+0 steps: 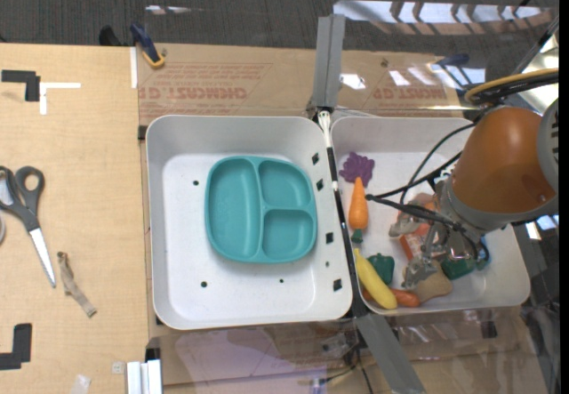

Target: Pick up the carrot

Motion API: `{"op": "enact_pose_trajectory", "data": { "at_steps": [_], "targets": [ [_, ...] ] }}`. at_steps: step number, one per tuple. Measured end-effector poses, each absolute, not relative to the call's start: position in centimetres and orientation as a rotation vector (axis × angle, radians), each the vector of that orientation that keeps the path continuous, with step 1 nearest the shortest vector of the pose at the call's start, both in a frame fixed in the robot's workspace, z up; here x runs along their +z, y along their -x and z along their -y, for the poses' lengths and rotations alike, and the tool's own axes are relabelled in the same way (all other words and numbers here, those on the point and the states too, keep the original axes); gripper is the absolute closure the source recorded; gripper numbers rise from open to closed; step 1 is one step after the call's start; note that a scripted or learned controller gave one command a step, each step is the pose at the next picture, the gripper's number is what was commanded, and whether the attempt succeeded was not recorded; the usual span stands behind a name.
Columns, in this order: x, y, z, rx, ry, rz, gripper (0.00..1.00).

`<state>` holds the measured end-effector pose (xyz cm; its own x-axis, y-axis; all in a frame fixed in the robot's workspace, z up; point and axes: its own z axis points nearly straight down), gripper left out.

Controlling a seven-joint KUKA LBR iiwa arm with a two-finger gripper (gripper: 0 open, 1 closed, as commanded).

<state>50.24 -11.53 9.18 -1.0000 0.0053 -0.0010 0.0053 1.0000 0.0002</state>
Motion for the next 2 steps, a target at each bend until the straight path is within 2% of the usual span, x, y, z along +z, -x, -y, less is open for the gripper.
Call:
{"op": "enact_pose_trajectory", "data": {
  "at_steps": [1, 2],
  "targets": [
    [9.28, -58.15, 11.15, 0.0, -0.641, -3.071, 0.0],
    [10.26, -58.27, 11.1, -0.001, -0.635, -3.069, 1.0]
  ]
}}
